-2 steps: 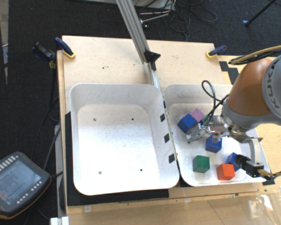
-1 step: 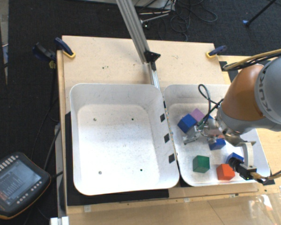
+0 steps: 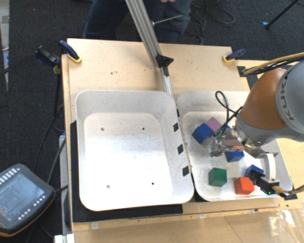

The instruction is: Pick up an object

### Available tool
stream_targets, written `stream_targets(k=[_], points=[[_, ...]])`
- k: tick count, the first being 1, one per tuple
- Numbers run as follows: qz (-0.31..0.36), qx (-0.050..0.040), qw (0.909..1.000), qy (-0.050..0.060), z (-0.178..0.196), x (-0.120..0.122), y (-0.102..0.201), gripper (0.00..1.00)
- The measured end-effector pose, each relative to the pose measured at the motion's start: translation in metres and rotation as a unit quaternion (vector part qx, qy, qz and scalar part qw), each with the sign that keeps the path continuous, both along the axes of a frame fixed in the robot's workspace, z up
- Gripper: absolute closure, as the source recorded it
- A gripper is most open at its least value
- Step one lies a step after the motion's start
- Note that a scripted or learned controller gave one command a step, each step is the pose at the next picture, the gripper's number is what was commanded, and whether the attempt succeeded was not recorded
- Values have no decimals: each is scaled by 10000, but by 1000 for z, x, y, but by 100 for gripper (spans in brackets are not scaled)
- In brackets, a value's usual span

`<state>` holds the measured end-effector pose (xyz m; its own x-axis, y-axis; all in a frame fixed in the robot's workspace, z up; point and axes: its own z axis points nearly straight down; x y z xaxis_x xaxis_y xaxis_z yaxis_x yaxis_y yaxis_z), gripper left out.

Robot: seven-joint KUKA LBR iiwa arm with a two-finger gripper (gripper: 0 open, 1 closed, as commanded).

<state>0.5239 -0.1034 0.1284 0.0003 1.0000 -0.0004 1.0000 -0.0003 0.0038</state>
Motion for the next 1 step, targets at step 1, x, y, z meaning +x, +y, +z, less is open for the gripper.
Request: stream_targets(k=[1], points=[[12, -7, 10000, -16, 61, 7, -5, 100]])
